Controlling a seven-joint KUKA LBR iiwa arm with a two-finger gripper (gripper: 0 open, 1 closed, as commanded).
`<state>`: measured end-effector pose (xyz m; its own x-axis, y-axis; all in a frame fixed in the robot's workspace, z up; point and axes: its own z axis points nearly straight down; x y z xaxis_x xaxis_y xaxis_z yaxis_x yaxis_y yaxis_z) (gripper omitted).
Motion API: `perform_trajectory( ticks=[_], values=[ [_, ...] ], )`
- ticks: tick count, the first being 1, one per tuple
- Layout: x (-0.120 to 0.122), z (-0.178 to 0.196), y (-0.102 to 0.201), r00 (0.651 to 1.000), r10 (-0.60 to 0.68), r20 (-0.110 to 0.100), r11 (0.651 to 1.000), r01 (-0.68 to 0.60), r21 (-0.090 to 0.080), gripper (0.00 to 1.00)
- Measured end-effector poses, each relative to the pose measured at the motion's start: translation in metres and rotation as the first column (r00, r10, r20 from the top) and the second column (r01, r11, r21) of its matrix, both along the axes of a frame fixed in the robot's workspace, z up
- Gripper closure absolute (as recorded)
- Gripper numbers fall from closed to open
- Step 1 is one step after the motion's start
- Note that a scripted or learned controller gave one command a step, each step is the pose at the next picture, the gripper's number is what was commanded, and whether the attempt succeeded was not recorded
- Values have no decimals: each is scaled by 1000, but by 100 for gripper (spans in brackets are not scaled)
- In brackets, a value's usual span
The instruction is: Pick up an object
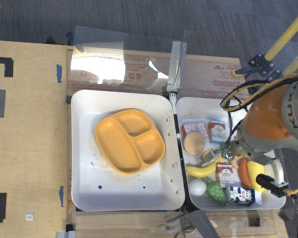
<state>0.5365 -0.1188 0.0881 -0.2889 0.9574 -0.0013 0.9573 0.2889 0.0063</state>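
The right bin [183, 107] holds several toy foods: two small red-and-white cartons [194, 128], a tan round bun [194, 143], a yellow banana [202, 170], a white egg [197, 187], a green vegetable [216, 192], another red carton [225, 174] and a black-and-white carton [242, 195]. My gripper [214, 154] is down in this bin, between the bun and the banana, just right of the bun. The grey wrist and orange band [266, 119] rise behind it to the right. Nothing visibly hangs from the gripper.
An orange divided plate [130, 140] lies in the left bin [80, 187]. A red-orange piece [243, 171] and a yellow piece [255, 174] sit by the right bin's right wall. A clear upright divider [175, 67] stands behind the bins. Cables [240, 91] loop above the arm.
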Motion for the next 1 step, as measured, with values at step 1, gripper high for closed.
perform_trajectory(
  ticks=[1],
  values=[
    [-41, 0, -7, 968, -250, 4, 968, 250, 2, 0]
  ],
)
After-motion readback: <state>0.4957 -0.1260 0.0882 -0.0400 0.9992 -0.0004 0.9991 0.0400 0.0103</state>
